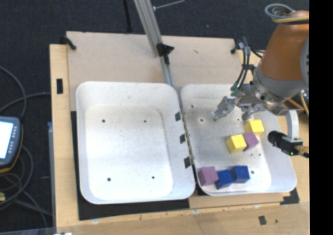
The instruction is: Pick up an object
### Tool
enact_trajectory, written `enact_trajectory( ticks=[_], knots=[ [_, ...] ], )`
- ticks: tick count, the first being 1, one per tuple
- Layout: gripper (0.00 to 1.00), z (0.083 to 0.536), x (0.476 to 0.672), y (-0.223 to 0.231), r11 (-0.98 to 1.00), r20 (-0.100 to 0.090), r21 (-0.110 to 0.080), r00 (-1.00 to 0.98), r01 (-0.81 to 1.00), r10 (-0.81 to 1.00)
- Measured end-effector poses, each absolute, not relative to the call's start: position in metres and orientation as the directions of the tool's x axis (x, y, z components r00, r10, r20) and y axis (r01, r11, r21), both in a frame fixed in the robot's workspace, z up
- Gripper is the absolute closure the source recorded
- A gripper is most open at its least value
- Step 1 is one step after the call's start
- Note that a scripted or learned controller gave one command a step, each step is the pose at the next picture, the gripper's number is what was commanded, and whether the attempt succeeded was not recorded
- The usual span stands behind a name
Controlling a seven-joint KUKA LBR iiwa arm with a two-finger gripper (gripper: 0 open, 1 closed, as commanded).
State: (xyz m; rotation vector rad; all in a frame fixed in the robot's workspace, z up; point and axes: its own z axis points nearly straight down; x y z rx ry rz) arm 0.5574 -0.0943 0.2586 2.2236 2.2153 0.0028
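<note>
Hovering over the right bin (200, 99), the gripper (225, 108) looks empty; its spread is unclear. Descending there risks missing the yellow cube (235, 143) nearby.

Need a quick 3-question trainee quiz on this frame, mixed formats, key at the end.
1. True or false: the left white bin holds a cube.
2. How many small cubes lie in the right white bin? A) four B) six C) eight
3. Fill in: the two blue cubes sit beside a ____ cube near the bin's front edge.

Key:
1. False.
2. B: two yellow cubes, two purple cubes, two blue.
3. Purple.
The two-finger gripper hovers over the right bin.
</note>
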Motion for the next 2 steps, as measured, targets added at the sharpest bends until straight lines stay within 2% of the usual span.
enact_trajectory(
  ticks=[1,2],
  knots=[
    [0.00,0.198,0.532,-0.168,-0.007,-0.004,-0.006,0.007,1.000,1.000],
    [0.00,0.128,0.548,-0.168,0.001,-0.009,0.024,-0.001,1.000,1.000]
  ],
)
